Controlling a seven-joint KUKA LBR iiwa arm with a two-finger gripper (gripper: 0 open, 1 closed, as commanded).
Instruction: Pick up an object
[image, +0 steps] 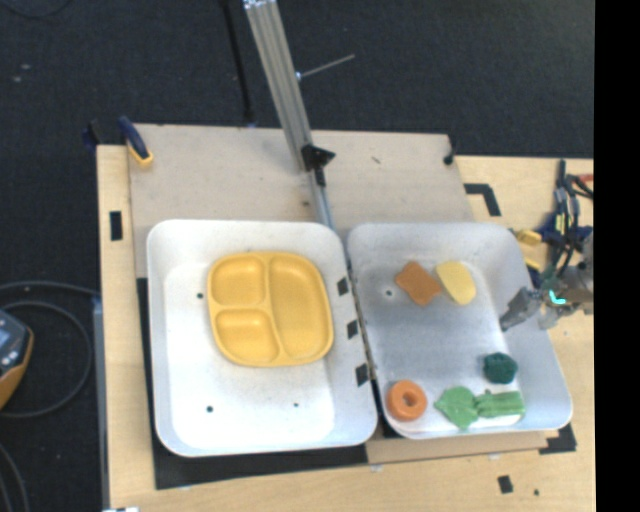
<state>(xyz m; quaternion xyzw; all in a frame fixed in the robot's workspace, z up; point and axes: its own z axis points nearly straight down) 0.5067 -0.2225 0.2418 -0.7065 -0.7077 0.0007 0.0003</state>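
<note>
White plastic for both bins, side by side on a pale wooden counter (250, 170). In the left bin (165, 330), a yellow plate (270, 308) with three compartments, lying flat near the middle, nothing seen on it.

In the right bin (440, 340), five small things. Toward the far side, a brown block (418, 283) and a yellow piece (457, 282), just beside each other, maybe touching at one corner. Toward the near side, an orange ring (406, 400) at the left corner, then a light green piece (480, 407) just beside it, along the near wall. A little further in and to the right, a dark green ball (500, 368), apart from the others.

At the right edge of this bin, the grey claw (520, 308), low over the rim, pointing toward the inside of the bin. Nothing visibly held. Wide or narrow: cannot tell, too small and blurred. Behind it, a bunch of coloured cables (562, 228).

Beyond the bins, a slanted metal pole (285, 90) rising from the back of the counter, and a blue and yellow clamp (135, 140) on the far left corner.
</note>
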